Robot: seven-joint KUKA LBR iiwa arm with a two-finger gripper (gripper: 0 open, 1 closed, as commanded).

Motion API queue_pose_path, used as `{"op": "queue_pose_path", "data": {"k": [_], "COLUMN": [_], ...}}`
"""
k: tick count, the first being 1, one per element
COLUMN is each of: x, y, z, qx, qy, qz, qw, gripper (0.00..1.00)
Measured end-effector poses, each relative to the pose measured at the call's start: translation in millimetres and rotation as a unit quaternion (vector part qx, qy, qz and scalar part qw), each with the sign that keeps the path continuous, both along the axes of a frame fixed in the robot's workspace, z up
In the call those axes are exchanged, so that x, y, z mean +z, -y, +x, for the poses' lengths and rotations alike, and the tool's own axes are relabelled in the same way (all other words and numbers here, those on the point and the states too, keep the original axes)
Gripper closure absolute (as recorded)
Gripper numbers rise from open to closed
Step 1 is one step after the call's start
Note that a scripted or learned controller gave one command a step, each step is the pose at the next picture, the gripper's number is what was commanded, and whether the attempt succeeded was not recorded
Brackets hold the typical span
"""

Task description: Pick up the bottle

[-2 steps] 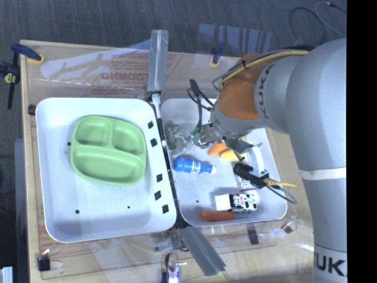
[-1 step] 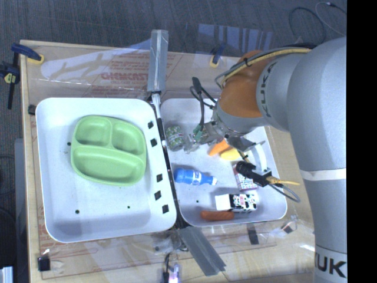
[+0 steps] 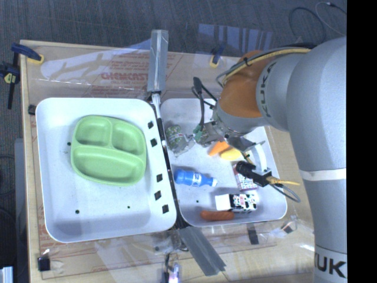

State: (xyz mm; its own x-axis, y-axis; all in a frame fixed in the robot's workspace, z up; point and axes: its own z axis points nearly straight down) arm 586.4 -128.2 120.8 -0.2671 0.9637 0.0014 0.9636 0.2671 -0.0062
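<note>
The bottle is small and blue with a white cap end. It lies on its side in the middle of the right bin, close to the wall between the bins. My gripper hangs low over the back of the same bin, under the grey and orange wrist. It is behind the bottle and apart from it, next to a crumpled clear wrapper. Nothing from the bin shows in its grasp.
An orange and yellow piece lies just right of the gripper. A white printed box and a reddish stick lie along the right bin's front wall. A green divided plate sits in the left bin.
</note>
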Motion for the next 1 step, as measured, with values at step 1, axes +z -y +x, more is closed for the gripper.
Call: {"op": "queue_pose_path", "data": {"k": [1], "x": [-30.7], "y": [18.5], "z": [-54.2], "qx": [0.091], "qy": [0.001], "qz": [0.0015], "qw": [0.9959], "gripper": [0.0]}}
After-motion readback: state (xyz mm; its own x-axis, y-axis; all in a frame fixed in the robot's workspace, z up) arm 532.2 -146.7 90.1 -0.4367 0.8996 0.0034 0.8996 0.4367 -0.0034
